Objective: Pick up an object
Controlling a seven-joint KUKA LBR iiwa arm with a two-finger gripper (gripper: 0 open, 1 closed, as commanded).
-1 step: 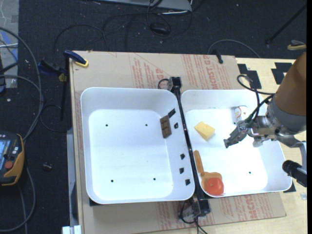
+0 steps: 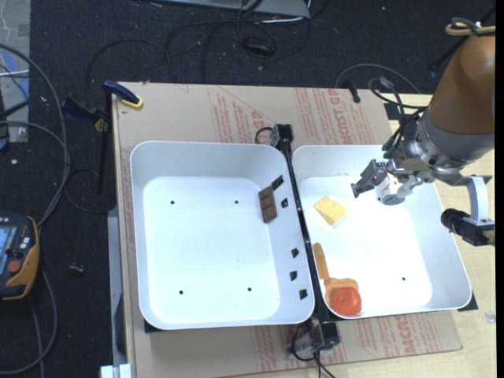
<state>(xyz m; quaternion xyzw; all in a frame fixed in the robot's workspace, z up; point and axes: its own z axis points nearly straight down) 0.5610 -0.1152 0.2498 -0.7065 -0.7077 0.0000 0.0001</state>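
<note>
The hand [image 2: 383, 186] hung over the far part of the right bin [image 2: 441, 235], its fingers spread wide with nothing between them, probably poised above the bin to choose a target. Nearest lay a yellow block [image 2: 330, 210], toward the bin's far left corner. An orange tool with a red ball end [image 2: 339, 290] rested in the near left corner, as if slid against the wall. In the left bin [image 2: 157, 235], a brown bar [image 2: 268, 205] lay by the right wall. Red print on the bench [image 2: 213, 113] was unreadable.
</note>
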